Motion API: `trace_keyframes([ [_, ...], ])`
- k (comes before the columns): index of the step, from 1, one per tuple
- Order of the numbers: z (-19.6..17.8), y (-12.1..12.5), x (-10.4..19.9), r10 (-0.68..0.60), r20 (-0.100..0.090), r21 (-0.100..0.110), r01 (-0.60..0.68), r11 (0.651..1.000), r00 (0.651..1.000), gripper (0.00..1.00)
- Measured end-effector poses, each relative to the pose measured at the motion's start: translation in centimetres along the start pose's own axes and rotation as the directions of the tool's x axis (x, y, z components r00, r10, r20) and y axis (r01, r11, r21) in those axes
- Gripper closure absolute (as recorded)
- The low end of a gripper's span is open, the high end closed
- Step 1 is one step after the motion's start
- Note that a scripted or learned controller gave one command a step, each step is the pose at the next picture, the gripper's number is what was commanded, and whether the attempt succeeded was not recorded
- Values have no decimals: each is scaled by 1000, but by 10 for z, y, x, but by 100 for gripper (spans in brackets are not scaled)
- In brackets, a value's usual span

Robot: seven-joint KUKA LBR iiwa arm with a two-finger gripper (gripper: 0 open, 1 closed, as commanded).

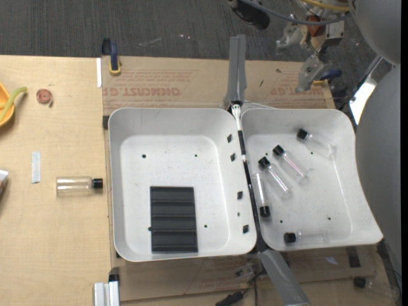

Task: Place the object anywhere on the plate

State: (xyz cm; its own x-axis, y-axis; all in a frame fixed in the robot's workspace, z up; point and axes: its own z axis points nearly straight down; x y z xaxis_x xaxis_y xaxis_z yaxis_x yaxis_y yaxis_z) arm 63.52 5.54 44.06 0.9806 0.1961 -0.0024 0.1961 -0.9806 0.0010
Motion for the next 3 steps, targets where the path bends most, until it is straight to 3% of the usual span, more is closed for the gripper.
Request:
trace_keyframes([
  [1,1,112,-37,-99,4,1,99,995,995,0],
  [2,1,202,-150,-185,4,2,185,983,983,0],
  [3,26,159,-84,-5,4,0,5,1000,1000,0],
])
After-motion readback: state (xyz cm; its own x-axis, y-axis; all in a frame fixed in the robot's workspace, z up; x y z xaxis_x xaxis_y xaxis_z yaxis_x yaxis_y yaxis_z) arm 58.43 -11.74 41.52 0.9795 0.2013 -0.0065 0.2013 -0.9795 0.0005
